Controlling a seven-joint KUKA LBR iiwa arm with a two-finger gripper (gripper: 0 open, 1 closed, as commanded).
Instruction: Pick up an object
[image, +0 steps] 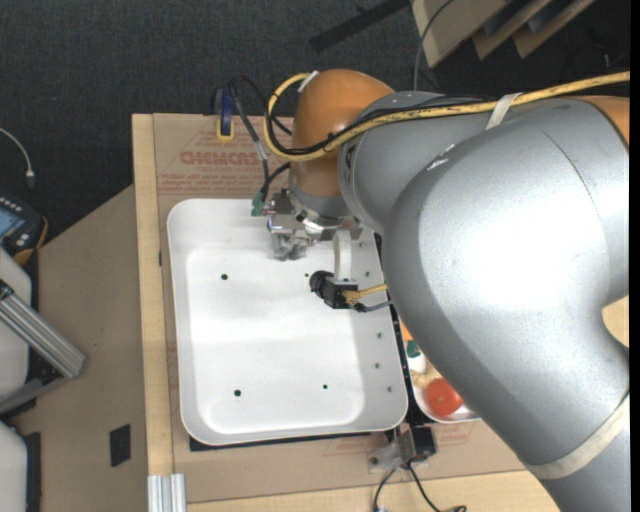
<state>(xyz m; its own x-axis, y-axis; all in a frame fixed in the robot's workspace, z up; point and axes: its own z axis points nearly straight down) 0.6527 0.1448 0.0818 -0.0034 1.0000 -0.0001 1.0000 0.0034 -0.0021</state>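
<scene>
The only things I can see to pick are a round red-orange object (445, 398) and a small green piece (412, 350) just above it. Both lie at the near left edge of the right bin (428, 413), close to its wall. The big grey arm (500, 250) covers the rest of that bin, so I cannot say what else is inside.

The gripper (288, 246) is well apart from these things. It is low over the far part of the left bin (200, 330), near the back wall, and under it I see bare white floor. I cannot tell from this view whether it is open or closed, and I see nothing held in it.

My first worry is that a grasp made here closes on nothing, because the floor around the gripper shows only a few dark dots (225, 278), which I take for holes and not for objects. My second worry is the back wall: the gripper is so near it that a descent could touch the rim or push the bin. If the arm goes to the right bin instead, the red-orange object looks round and smooth, so it could roll away against the wall. The arm also hides that bin from me, so I could not check the grasp.
</scene>
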